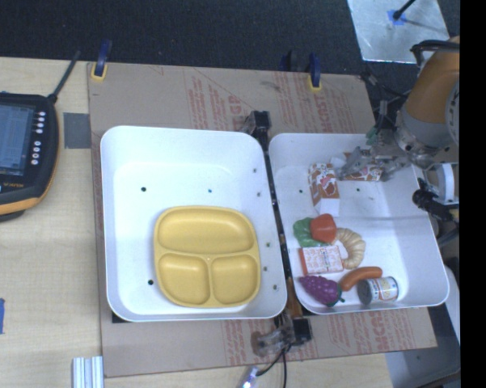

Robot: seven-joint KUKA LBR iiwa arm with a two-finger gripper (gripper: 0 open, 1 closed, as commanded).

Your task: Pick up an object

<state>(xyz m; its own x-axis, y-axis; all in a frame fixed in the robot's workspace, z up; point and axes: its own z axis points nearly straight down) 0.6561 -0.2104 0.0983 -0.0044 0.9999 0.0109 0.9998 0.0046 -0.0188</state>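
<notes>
Two white bins sit side by side on the counter, the arm reaching in from the right.
Its gripper hangs over the right bin's far end, just beside a red-and-white packet; whether its fingers are apart, I cannot tell. Toy foods crowd the near end: tomato, grapes, sausage, can. A yellow divided tray lies in the left bin.

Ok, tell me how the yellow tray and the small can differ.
The yellow tray is large, flat and split into three compartments; the small can is tiny and cylindrical, lying on its side. The tray sits in the left bin, the can in the right bin among toy food. Neither is near the gripper.
</notes>
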